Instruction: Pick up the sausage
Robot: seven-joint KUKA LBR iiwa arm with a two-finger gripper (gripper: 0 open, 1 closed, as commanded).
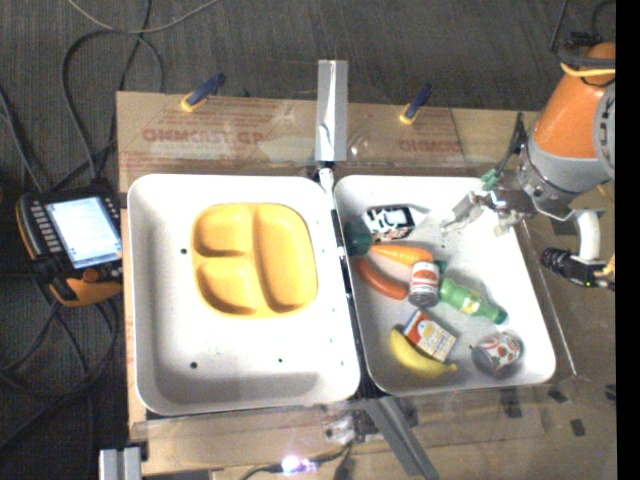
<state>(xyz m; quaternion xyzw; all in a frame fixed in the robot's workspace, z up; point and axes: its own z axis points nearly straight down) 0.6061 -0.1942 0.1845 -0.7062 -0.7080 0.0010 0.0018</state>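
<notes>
The right bin [540, 313] holds a crowd of toy food, with the gripper [475, 208] hovering at its upper edge, jaws spread and empty. The sausage [381, 279] lies well below-left of the jaws, touching the carrot [401, 254] and small can [424, 283]; I'd descend on its free left end.

The arm [575, 128] enters from the right edge, its orange band uppermost and the grey wrist below it, angled down and to the left. The gripper [470, 211] reaches leftward from the wrist, lying low and nearly level. Its two thin metal fingers [462, 208] are spread apart with nothing between them, their tips pointing left and slightly down. A green fitting sits at the base of the fingers.
</notes>
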